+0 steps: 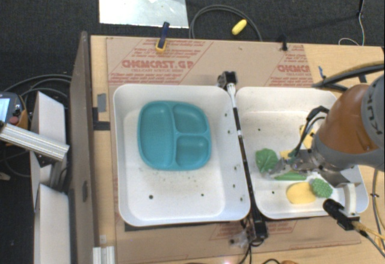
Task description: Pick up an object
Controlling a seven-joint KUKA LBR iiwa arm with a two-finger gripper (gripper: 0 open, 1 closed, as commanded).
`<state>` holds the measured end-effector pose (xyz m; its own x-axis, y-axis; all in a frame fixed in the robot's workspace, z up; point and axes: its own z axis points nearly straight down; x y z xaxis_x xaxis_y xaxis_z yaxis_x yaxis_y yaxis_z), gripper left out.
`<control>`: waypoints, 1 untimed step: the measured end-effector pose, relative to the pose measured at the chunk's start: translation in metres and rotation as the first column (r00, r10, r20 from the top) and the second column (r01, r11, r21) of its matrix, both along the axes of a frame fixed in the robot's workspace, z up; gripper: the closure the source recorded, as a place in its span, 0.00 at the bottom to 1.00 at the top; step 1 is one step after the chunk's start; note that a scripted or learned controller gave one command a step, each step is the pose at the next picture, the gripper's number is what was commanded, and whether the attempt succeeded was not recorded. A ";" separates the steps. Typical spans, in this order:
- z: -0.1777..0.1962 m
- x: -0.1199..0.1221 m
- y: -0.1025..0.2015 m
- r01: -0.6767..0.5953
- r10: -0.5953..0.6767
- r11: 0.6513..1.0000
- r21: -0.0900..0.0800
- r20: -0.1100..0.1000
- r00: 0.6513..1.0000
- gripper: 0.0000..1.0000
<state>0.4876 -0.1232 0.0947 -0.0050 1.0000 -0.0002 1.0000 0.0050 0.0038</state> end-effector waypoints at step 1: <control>0.095 0.065 0.071 -0.009 0.009 1.000 0.002 0.012 1.000 1.00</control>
<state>0.5527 -0.0525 0.1902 -0.0143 0.9999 0.0015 0.9998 0.0143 0.0157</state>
